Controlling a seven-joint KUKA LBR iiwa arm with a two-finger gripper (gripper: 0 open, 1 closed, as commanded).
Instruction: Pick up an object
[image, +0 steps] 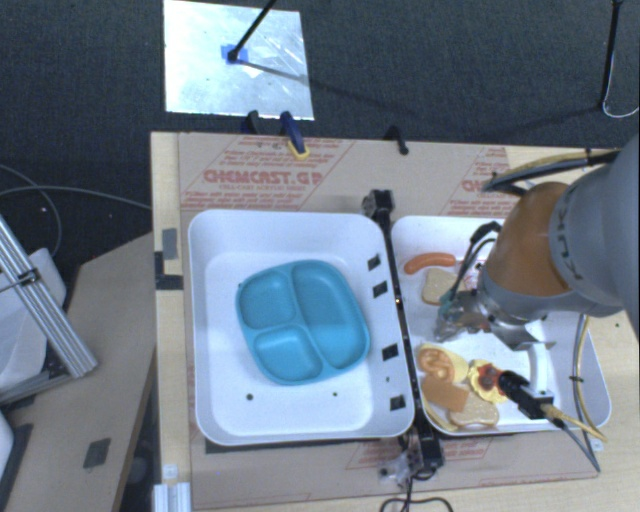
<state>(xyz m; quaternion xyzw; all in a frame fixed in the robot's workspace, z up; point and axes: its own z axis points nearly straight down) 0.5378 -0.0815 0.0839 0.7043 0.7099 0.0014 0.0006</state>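
Food lies in the right bin (600, 400). Hot dog (430, 262) is above the gripper (450, 322), lying long side left to right, with its right end tipped up a little. Bread (437, 288) sits just under it, close above the gripper. More food (455, 385) is piled below the gripper, near the bin's front edge. I cannot tell how the gripper's fingers stand. Far to its left, a blue plate (302, 320) rests in the left bin (215, 240).
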